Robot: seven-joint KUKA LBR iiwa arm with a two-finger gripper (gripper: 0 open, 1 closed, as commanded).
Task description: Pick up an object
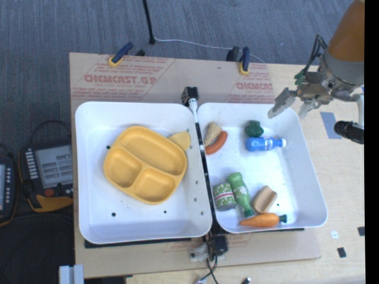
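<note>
Counting seven toys in the right bin [311, 176], namely one blue bottle [265, 144], green bottle [240, 194], carrot [260, 220], sausage [216, 142] and so on, plus one yellow tray [145, 164] left, while the gripper [293, 106] hangs open-fingered, holding nothing, above the right bin's far corner.

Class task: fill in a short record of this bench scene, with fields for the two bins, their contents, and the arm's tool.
left bin: shallow white bin holding a yellow three-compartment plastic tray
right bin: shallow white bin holding toy foods
upper items: blue plastic bottle, dark green broccoli-like piece
lower items: green bottle, orange toy carrot
tool: open two-finger tool, above the right bin's far right corner, holding nothing
</note>
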